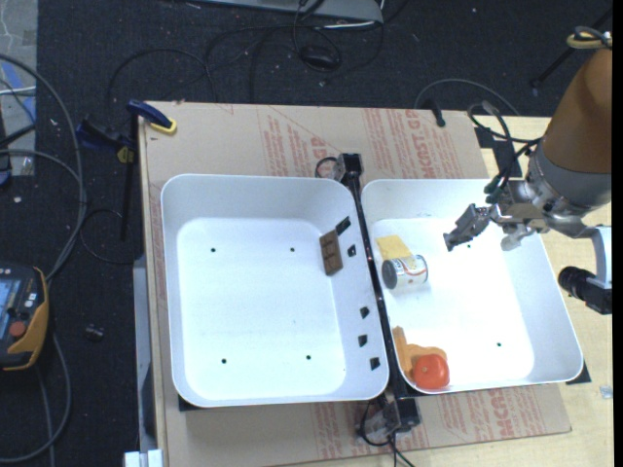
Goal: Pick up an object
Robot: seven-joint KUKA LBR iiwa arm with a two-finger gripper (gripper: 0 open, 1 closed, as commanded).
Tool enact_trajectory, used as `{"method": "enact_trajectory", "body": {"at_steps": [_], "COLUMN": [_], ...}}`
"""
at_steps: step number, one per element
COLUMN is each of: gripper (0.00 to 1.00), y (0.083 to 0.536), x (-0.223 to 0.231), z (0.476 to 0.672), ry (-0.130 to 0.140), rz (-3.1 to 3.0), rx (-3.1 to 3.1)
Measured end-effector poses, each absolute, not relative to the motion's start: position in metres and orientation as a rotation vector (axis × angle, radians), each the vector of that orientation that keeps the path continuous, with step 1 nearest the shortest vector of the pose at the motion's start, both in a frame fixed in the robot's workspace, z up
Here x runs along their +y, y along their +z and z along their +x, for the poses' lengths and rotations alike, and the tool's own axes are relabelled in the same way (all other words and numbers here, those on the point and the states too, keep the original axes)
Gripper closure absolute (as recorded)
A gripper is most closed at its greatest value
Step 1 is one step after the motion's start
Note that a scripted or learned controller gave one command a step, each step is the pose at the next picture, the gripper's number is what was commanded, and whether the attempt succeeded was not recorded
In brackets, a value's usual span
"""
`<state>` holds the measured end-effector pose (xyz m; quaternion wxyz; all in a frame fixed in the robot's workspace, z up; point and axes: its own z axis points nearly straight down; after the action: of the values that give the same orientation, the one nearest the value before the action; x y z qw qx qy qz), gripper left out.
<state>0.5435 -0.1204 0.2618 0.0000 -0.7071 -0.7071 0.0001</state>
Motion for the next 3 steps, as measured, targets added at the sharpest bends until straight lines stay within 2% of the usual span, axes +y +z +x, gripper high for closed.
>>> {"method": "enact_trajectory", "body": {"at_steps": [1, 2, 3], "gripper": [0.0, 0.0, 0.0], "y": [0.262, 0.269, 0.268], "x": [-0.12, -0.118, -0.118], "z": [0.543, 0.523, 0.523], "ry": [0.0, 0.0, 0.0], "rz": [-2.221, -2.222, -2.221], "rx": [-2.222, -2.221, -2.221]}}
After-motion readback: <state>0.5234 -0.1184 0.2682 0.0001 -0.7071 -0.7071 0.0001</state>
